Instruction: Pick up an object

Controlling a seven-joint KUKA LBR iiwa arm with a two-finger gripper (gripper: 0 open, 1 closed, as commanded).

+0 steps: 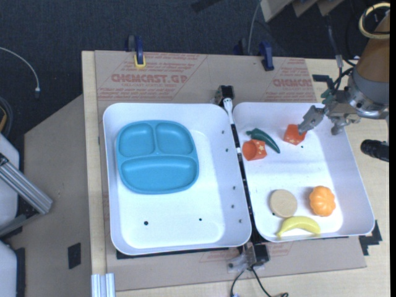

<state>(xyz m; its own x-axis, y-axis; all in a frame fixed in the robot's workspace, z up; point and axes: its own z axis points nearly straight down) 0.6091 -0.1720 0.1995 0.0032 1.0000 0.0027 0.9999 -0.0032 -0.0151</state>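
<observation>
Over right bin [346, 159], hand [322, 121] by red block [294, 135]

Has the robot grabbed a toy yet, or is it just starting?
Nothing looks picked up yet. The end effector hangs low over the right white bin, with one finger beside the small red-orange block; whether it grips it is unclear. The orange round fruit toy, yellow banana, tan disc and red tomato lie in the bin. Gripping and lifting remain.
</observation>
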